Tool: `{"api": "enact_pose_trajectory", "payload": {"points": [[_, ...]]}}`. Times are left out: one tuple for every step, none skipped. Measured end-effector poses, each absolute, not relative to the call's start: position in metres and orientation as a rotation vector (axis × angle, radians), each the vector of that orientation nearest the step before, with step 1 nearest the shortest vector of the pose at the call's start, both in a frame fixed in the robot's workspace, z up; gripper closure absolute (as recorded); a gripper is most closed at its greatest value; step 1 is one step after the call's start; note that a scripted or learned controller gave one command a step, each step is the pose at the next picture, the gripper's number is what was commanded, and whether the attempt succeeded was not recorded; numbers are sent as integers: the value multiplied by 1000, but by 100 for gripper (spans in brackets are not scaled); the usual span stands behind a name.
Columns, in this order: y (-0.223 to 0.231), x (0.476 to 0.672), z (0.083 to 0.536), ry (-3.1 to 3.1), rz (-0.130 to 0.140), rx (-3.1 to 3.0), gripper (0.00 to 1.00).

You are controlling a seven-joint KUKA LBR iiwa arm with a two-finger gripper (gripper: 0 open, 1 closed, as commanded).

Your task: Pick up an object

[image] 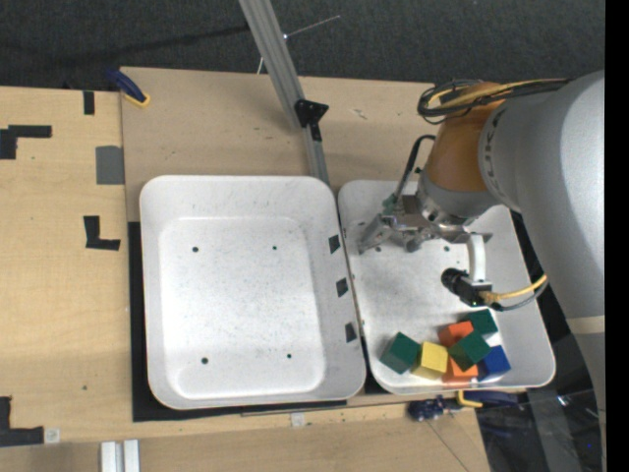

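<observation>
A pale, matt wooden bench top (pixel 216 116) is seen beneath two shallow white plastic bins: the left bin (pixel 157 264) and the right bin (pixel 521 362), both smooth and faintly speckled. The small coloured blocks (pixel 447 350) are given a flat, dull finish. The grey arm casing (pixel 560 165) is smooth with a soft sheen, and a brushed metal strut (pixel 270 37) is seen above

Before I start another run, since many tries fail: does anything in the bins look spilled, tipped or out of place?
Nothing stands out. The blocks sit bunched in the near corner of the right bin, all inside its rim. The gripper is over that bin's far end, apart from them. The left bin sits square beside it.
</observation>
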State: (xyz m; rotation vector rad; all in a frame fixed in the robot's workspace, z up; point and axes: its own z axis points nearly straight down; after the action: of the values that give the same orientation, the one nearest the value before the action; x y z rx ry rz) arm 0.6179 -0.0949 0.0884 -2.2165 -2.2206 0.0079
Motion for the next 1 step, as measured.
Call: {"api": "enact_pose_trajectory", "payload": {"points": [[-94,619,101,-2223,2,-2216,100]]}}
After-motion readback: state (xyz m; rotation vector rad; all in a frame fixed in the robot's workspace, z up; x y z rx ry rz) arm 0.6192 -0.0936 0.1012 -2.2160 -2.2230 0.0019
